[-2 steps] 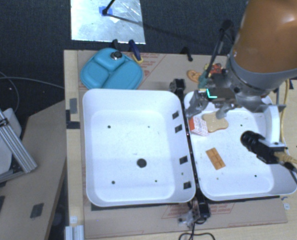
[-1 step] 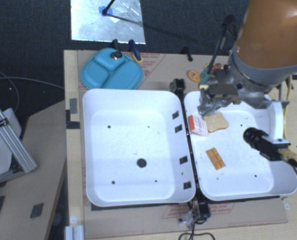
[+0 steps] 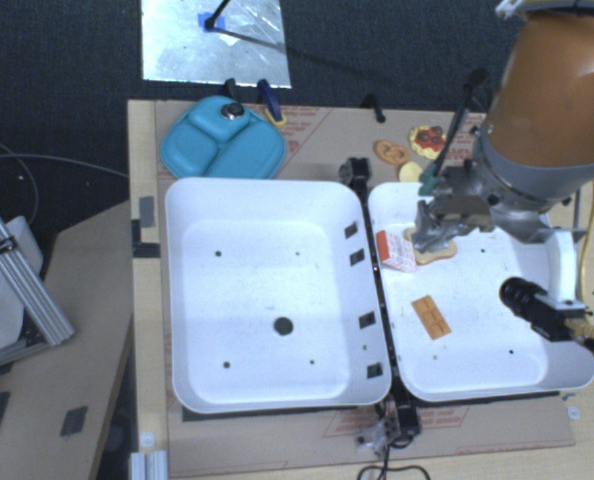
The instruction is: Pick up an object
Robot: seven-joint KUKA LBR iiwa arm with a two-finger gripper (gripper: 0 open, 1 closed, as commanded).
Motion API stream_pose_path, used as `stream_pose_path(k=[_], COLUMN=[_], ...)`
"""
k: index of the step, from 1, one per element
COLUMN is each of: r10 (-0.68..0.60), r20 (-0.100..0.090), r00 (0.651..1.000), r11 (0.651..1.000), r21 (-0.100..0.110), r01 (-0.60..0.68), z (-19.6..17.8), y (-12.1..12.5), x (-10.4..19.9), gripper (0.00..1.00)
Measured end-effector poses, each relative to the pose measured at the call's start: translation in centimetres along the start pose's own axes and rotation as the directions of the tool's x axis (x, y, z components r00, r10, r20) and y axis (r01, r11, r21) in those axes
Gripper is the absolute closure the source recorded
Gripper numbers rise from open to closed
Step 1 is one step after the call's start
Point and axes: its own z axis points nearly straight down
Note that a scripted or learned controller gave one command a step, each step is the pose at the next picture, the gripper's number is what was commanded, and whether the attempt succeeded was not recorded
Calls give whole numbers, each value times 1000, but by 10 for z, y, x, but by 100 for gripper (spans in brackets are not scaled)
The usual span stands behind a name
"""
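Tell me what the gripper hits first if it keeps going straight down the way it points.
Most likely the tan, cookie-like piece in the right bin; the gripper hangs just over it. The red-and-white packet lies just beside that line. Depth is hard to judge from this slanted view.

A blue divided tray (image 3: 223, 140) lies upside down on the tabletop (image 3: 317, 133) just behind the left white bin (image 3: 267, 293). Farther back, a shiny metal sheet (image 3: 213, 26) rests on the dark carpet. A few small toy foods (image 3: 413, 150) sit on the tabletop behind the right white bin (image 3: 497, 353).
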Motion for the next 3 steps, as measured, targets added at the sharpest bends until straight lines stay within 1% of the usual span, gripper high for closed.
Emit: stream_pose_path(k=[1,2,3], r10=[-11,-6,-11], r20=[-4,-2,-2], r00=[1000,1000,1000], r11=[1000,1000,1000], r21=[-5,-3,-8], r01=[11,6,11], z=[-29,-28,-39], y=[0,0,1], x=[53,50,50], gripper=[100,0,100])
